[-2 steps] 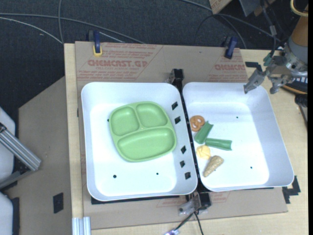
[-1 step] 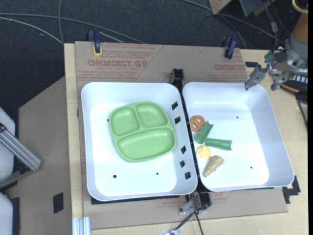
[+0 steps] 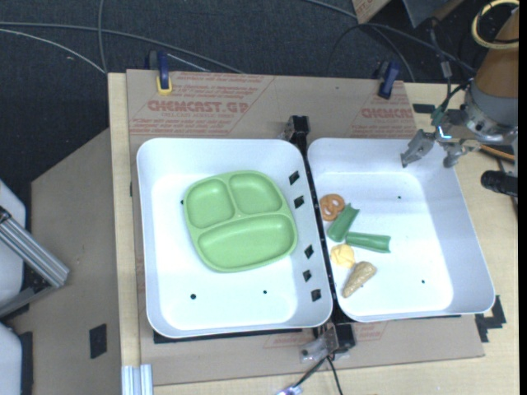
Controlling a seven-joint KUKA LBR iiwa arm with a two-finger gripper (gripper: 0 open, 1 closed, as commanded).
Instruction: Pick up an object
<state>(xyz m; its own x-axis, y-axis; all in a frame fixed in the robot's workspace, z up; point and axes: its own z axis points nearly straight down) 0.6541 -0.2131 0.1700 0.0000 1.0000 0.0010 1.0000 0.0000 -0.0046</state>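
Observation:
In the right bin (image 3: 436,245) lie several small toy foods near its left wall: an orange pretzel (image 3: 333,206), a green pod (image 3: 343,222), a second green piece (image 3: 368,240), a yellow lump (image 3: 342,255) and a tan cone (image 3: 359,278). My gripper (image 3: 431,150) hangs open over the bin's far right corner, well away from these pieces. Nothing is between its fingers.
The left bin (image 3: 165,286) holds a green three-section plate (image 3: 240,220). Black clips run along the divider between the bins. Blue clamps (image 3: 164,69) hold the cardboard base at the back. Cables cross the dark floor behind.

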